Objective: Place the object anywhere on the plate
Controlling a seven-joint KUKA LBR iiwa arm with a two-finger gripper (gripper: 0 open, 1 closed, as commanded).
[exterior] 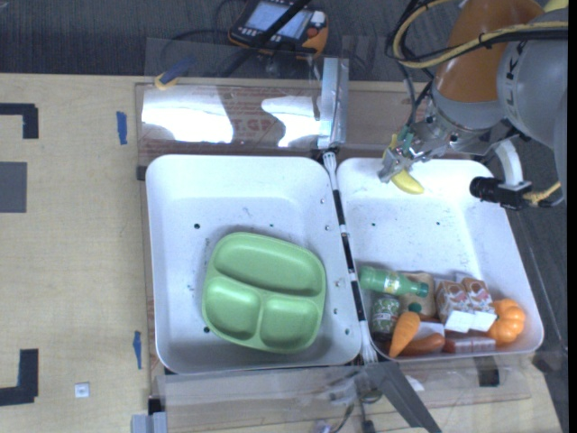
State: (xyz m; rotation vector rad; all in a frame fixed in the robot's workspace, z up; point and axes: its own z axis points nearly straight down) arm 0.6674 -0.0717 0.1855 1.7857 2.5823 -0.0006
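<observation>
A green divided plate [263, 289] lies in the left white bin [180, 197], toward its front. My gripper [397, 171] hangs over the rear left part of the right bin [451, 228], close to the wall between the bins. It is shut on a small yellow banana [410, 184], whose free end sticks out below and to the right of the fingertips. The plate has three compartments and nothing on it.
Along the right bin's front lie a green bottle [394, 283], a green can [385, 312], a carrot [406, 330], a printed box [464, 296], a red bottle [451, 342] and an orange fruit [508, 321]. A metal post [330, 102] stands behind the bins.
</observation>
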